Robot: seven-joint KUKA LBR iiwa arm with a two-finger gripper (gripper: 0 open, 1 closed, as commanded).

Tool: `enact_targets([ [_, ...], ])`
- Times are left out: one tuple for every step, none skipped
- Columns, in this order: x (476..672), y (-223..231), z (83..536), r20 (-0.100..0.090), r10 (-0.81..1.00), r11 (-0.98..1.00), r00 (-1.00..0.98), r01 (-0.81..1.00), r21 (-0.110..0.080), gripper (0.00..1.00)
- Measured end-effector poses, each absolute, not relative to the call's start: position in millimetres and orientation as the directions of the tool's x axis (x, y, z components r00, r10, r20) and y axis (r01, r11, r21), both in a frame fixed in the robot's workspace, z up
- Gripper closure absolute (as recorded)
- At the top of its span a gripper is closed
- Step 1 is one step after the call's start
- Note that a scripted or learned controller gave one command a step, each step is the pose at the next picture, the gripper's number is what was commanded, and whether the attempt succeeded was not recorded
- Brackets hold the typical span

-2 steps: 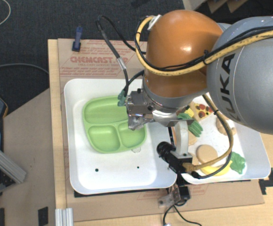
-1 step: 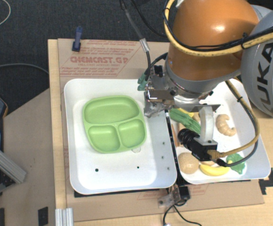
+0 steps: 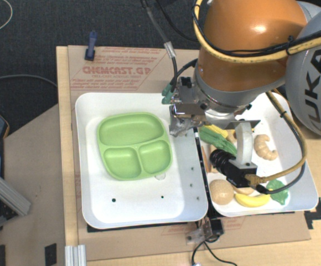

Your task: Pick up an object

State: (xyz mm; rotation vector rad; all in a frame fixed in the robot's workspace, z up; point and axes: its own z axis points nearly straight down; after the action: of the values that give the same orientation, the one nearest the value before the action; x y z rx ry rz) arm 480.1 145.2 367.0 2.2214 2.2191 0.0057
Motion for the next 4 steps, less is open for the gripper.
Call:
enact_targets([
  [480.5,145.7,377.1,0.002,1.000,-0.002,0.002,1.000,0.005,1.00],
  [526.3,100.4,314.9,-0.002,1.000,-0.006,0.006,1.000,-0.005,1.00],
  [492.6,196.0,98.5,0.004,1.000,-0.001,0.001,1.000,0.009,1.00],
  [598.0,226.2,183.6,0.005,1.000,0.002,-0.002,1.000,0.017,1.00],
])
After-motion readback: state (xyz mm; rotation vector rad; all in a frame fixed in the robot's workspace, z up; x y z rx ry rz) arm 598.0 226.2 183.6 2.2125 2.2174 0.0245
